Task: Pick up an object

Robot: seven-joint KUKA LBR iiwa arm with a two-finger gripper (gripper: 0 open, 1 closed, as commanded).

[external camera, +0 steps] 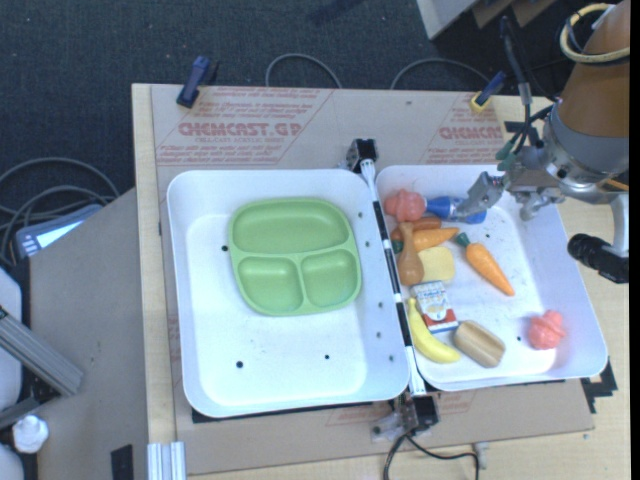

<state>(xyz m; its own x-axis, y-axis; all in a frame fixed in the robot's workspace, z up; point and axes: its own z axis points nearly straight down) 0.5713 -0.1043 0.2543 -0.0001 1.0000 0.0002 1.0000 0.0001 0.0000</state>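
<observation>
My gripper hangs over the far part of the right bin, its two fingers spread apart with nothing between them. Its left finger ends just beside a small blue object. A pink piece lies left of the blue object. Nearer the front lie two carrots, a pale yellow block, a brown pear-shaped piece, a red and white carton, a banana, a bread roll and a second pink piece.
The left bin holds a green divided plate. The two bins meet at a raised rim. The arm's wrist rises above the right bin's far right corner. Cables and clamps lie beyond the bench's far edge.
</observation>
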